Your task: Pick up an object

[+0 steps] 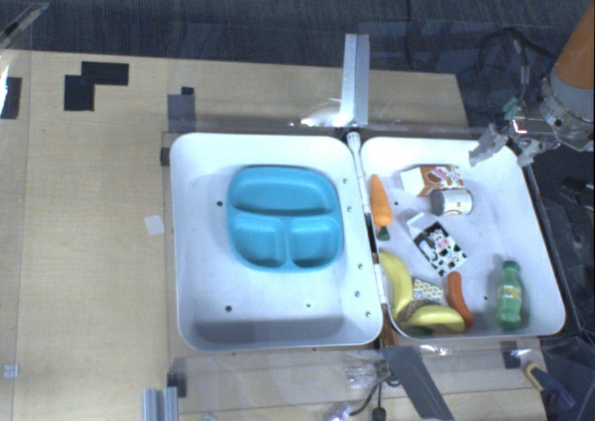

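Two shallow white bins are being borne side by side on a pale wooden bench (84, 252), with dark carpet and a loose cable seen beyond it. The left bin (200, 317) is being occupied by a blue divided tray (282, 217). In the right bin (544, 252) a carrot (379, 202), bananas (409, 296), a green bottle (509, 295), a sausage (457, 296), a small can (454, 201) and a black-and-white packet (437, 246) are being kept. The gripper (509, 142) is being held over that bin's far right corner, nothing visibly between its fingers.
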You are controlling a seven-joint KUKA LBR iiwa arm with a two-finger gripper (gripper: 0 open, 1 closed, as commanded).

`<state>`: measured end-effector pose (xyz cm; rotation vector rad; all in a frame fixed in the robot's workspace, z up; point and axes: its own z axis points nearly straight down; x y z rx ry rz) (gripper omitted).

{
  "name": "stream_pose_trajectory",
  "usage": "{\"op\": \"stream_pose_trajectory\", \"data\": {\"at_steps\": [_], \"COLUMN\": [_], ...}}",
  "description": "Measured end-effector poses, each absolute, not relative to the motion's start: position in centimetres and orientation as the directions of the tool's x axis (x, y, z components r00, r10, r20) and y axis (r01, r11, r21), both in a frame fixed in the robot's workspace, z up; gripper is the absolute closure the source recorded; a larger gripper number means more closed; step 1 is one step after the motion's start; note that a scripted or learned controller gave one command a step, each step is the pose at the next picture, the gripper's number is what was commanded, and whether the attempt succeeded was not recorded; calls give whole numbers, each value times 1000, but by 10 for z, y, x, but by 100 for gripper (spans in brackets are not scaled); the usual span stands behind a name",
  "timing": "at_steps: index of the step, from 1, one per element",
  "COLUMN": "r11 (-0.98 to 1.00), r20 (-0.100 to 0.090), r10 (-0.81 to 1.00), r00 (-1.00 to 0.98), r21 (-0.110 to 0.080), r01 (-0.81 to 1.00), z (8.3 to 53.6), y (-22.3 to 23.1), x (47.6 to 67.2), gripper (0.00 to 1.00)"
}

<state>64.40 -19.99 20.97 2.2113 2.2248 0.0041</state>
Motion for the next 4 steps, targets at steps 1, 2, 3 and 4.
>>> {"op": "stream_pose_trajectory", "data": {"at_steps": [1,2,3,4], "r11": [7,-57,14,146], "r20": [-2,-2,-1,-1], "r10": [1000,998,1000,989], "r00": [-7,57,-14,-146], "r21": [8,8,3,3], "r01": [1000,998,1000,989], "z": [257,317,193,121], "y": [-181,-183,-167,-122], "x": [639,652,590,546], "gripper": [0,0,0,0]}}
